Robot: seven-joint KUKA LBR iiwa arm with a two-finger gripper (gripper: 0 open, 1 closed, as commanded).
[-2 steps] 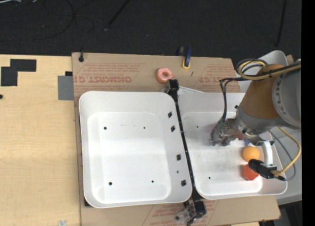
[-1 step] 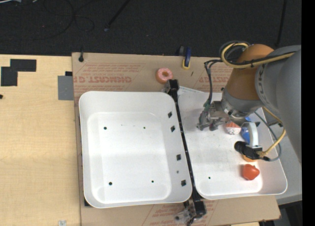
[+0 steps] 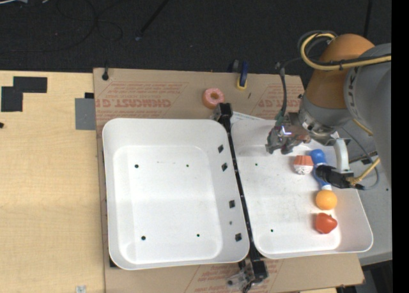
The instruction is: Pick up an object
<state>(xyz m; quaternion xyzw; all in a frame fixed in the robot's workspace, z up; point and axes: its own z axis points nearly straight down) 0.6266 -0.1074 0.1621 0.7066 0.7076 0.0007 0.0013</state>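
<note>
Camera view: right bin point(image 3: 281, 234) holds an orange ball point(image 3: 326, 200), a red piece point(image 3: 325, 223) and a small white-and-red toy point(image 3: 303, 165) near its right side; gripper point(image 3: 281, 142) just left of the toy, grip state unreadable; pink ring point(image 3: 213, 97) on the cardboard behind

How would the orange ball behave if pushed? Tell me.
The orange ball looks round and smooth, so it would probably roll at a nudge. It sits close above the red object in the right bin, which might stop it. Its smooth curve may slip between fingers.
</note>
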